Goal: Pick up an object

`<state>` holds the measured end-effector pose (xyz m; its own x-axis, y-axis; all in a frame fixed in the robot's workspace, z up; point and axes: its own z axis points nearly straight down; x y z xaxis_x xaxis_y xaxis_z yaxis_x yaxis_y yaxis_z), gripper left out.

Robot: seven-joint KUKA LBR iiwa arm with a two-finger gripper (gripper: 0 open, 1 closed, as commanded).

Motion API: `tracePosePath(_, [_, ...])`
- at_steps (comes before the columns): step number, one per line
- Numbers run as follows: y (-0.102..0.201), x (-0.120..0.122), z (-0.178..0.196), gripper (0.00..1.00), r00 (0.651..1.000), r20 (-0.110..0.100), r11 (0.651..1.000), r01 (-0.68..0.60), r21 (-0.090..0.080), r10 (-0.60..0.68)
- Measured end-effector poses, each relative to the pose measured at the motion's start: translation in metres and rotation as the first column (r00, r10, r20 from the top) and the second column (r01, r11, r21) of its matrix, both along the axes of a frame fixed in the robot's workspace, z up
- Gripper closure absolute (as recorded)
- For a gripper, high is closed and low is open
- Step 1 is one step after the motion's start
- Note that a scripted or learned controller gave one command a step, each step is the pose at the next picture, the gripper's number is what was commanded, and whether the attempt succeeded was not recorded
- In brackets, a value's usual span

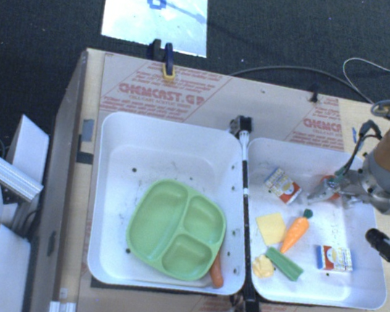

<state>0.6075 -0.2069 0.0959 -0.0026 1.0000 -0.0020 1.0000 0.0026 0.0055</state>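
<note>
Reaching in from the right, the hand (331,186) is seen low over the upper part of the right bin (372,290); whether it is released or clenched cannot be told, as it is blurred. A toy carrot (295,233), a yellow cheese slice (270,228), a green block (283,264) and two small cartons (282,184) (333,258) are spread across that bin. A green divided plate (177,229) is laid in the left bin (131,141), with what may be a sausage (217,273) at its edge.
</note>
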Motion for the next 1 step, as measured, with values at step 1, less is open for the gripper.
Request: tracePosePath(1, [0.039, 0.0622, -0.0107, 0.0, 1.0, -0.002, 1.0, -0.002, 0.001, 0.002])
